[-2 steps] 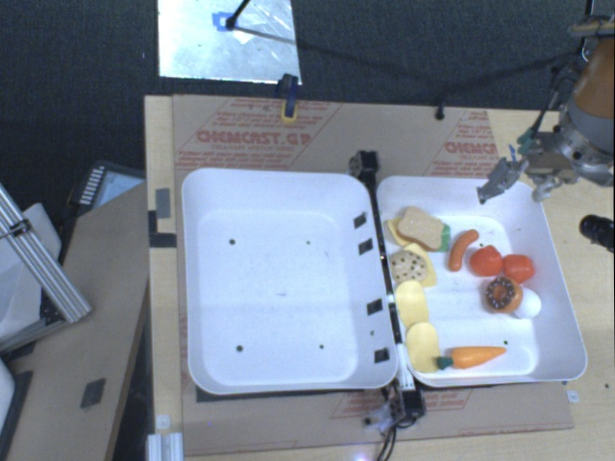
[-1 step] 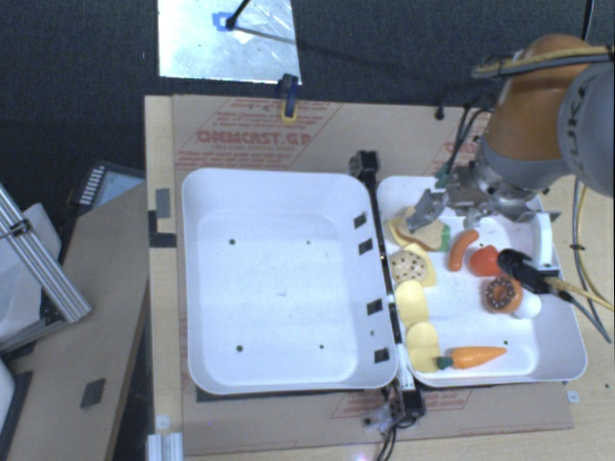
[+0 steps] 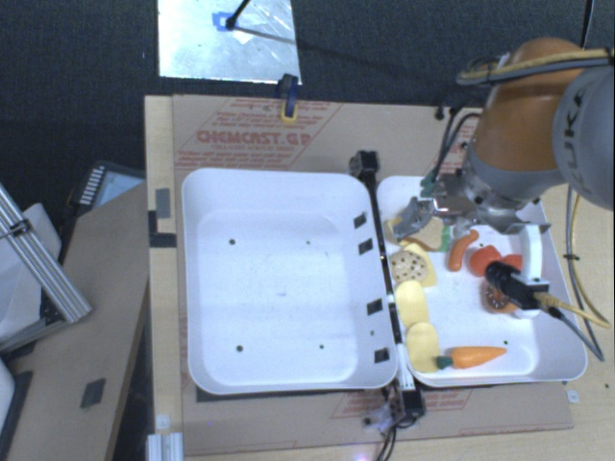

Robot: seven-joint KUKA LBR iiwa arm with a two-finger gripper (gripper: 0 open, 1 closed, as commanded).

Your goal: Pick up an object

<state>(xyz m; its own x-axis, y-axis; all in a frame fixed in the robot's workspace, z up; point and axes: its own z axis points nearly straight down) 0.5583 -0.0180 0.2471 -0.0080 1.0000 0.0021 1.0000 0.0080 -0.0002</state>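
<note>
Toy foods are gathered in the right bin (image 3: 562, 353): a carrot (image 3: 476, 356), a round cracker (image 3: 407, 264) and a sausage (image 3: 459, 250). The gripper (image 3: 415, 219) is seen low over that bin's left end, just above the cracker; its opening cannot be told, and the left bin (image 3: 279, 277) lies beside

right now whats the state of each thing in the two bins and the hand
left bin: sits flat, bare floor showing
right bin: holds the toy food
carrot: lying flat near the front wall
cracker: lying flat beside the divider
sausage: lying loose, just under the hand
hand: low over the right bin's back left, nothing seen held
</note>
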